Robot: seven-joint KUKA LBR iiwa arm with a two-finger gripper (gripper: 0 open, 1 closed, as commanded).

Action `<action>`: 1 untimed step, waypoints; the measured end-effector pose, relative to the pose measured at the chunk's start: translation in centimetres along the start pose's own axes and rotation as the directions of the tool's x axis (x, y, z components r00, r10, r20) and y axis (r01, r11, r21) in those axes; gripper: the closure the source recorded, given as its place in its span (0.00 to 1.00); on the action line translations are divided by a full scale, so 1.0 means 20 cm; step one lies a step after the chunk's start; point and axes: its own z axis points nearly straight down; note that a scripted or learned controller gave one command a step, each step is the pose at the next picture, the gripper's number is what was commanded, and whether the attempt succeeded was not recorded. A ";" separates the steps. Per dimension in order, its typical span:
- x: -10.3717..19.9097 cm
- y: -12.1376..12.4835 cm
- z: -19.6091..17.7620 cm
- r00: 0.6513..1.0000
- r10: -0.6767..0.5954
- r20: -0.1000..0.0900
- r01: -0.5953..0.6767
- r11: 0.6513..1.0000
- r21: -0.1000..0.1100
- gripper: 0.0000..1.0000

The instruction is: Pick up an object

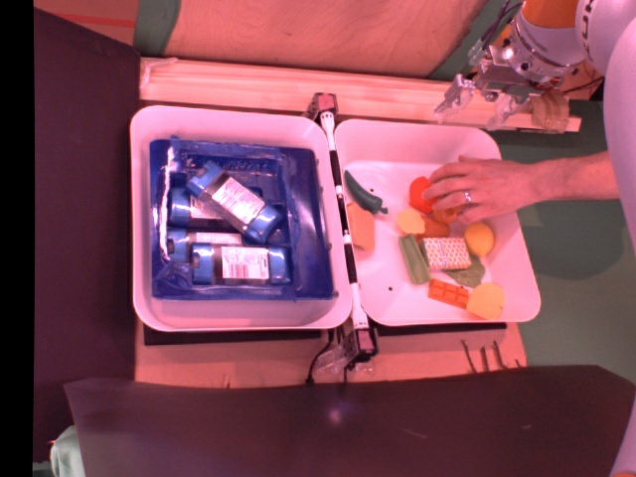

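The right bin holds several small toy foods: a dark green pepper, an orange block, a red piece, a yellow round piece, a speckled sponge-like block and an orange brick. A person's hand reaches in from the right and rests on the red and orange pieces. My gripper hangs above the bin's far right corner, over the wooden rail, apart from all objects.
The left bin holds a blue tray with several blue bottles lying in it. A wooden rail runs behind both bins. A metal divider separates them.
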 end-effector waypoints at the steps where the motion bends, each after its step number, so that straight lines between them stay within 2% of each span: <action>1: 0.00 0.00 0.00 1.000 0.000 0.000 0.000 1.000 0.000 0.00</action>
